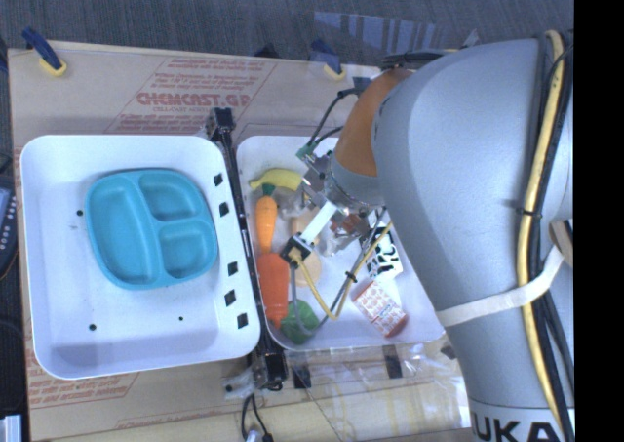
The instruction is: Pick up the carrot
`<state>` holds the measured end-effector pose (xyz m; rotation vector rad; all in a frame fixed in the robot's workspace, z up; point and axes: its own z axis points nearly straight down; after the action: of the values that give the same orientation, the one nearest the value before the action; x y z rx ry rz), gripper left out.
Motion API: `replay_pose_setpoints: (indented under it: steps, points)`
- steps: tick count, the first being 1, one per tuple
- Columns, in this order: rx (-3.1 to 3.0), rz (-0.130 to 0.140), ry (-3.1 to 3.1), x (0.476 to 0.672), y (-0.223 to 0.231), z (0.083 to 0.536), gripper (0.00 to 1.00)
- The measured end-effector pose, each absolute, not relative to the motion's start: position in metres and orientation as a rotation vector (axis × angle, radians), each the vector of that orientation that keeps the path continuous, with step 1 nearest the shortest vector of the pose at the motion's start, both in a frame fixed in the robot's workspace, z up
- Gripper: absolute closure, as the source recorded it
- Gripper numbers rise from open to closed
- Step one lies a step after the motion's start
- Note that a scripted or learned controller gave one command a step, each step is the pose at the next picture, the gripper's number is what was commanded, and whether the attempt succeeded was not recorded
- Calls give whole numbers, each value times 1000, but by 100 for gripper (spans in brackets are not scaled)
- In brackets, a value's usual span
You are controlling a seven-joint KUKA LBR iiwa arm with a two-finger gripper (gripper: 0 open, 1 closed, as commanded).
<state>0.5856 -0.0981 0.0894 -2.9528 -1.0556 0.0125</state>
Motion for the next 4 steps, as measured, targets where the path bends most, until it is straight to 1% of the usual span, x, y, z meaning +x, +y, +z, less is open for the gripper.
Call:
replay_pose_setpoints:
  steps: [1, 2, 3, 4]
  points:
    - [-2994, 26, -918, 637, -98, 90, 0]
    - [-3020, 13, -847, 575, -91, 90, 0]
    - [-3014, 18, -853, 575, -90, 98, 100]
    - [-3014, 18, -853, 575, -90, 98, 0]
